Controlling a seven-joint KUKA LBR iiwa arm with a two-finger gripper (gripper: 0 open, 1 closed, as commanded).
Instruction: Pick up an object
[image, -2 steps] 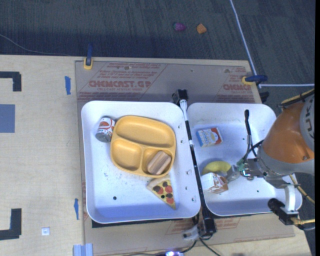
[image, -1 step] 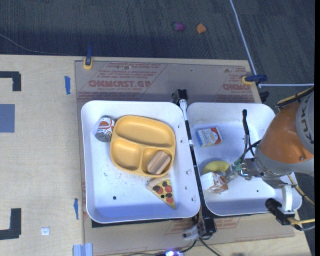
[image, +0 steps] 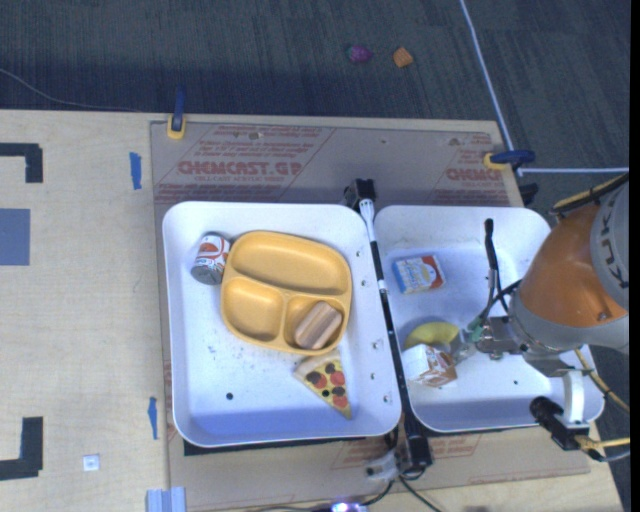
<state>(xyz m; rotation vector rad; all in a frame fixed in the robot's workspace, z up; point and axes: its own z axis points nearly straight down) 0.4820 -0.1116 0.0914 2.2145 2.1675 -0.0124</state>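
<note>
Where my pincer (image: 468, 340) hangs in the lower right of the frame, a crumpled wrapper (image: 432, 366) lies just left of it, below a yellow banana (image: 432, 332). Whether the pincer is apart or together, I cannot tell; my wrist hides it.

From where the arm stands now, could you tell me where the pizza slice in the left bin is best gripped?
Probably across the narrow middle of the pizza slice, from straight above. It lies flat on the left bin floor, so its two long edges are the only faces to pinch. The yellow tray crowds its wide end.
</note>
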